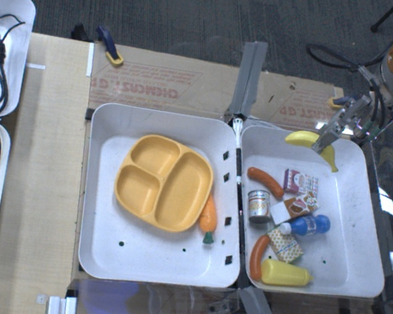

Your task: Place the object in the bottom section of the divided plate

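Observation:
A yellow divided plate (pixel 169 165) with three sections lies in the left bin (pixel 97 233), and nothing sits on it. A small carrot (pixel 208 217) rests against the plate's right rim. My gripper (pixel 329 138) hangs over the far edge of the right bin (pixel 367 237), right at a yellow banana (pixel 302 138) that lies in the bin's far corner. The gripper overlaps the banana's right part, and a grip on it cannot be made out.
The right bin also holds a red sausage (pixel 265 181), a small can (pixel 257 204), a snack box (pixel 301 182), a blue bottle (pixel 308 225), a second sausage (pixel 258 256) and a yellow bottle (pixel 283 274). A metal divider (pixel 246 87) stands between the bins.

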Action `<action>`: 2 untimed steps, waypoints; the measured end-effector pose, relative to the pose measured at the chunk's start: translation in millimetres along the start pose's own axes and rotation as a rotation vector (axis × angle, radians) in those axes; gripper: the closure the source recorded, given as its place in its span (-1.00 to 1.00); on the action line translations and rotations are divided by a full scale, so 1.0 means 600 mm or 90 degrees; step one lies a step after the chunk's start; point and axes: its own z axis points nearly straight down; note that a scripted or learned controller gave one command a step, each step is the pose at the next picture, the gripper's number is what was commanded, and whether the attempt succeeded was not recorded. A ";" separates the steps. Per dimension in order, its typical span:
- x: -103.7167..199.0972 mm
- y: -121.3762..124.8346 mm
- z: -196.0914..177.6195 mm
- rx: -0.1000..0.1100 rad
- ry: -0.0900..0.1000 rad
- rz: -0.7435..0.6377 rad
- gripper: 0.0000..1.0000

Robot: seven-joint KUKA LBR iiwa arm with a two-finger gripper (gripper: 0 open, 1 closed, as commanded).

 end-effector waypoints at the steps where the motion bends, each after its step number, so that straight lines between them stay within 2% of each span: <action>1: -0.041 -0.049 0.129 0.000 0.001 -0.109 1.00; 2: 0.054 0.009 0.071 0.000 0.001 -0.217 1.00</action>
